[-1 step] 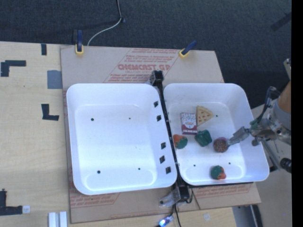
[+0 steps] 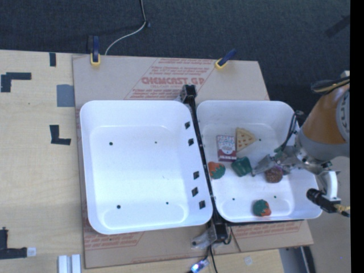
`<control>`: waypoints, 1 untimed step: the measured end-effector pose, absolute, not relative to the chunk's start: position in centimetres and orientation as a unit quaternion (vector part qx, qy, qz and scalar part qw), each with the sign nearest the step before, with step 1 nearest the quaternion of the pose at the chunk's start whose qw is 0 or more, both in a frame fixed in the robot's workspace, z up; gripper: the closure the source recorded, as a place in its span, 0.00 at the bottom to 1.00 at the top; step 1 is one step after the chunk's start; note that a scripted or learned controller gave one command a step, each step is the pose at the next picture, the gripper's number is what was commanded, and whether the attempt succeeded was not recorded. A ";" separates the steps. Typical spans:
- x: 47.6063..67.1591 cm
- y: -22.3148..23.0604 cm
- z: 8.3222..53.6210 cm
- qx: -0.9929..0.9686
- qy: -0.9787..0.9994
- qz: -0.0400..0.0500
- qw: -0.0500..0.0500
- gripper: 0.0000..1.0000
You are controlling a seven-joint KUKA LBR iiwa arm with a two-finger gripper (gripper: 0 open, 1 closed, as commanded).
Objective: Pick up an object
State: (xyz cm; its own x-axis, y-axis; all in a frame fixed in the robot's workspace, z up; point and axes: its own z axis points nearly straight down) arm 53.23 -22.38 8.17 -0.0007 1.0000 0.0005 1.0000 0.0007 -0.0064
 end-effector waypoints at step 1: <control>53.4 -22.5 9.5 -0.707 -0.707 0.001 0.000 1.00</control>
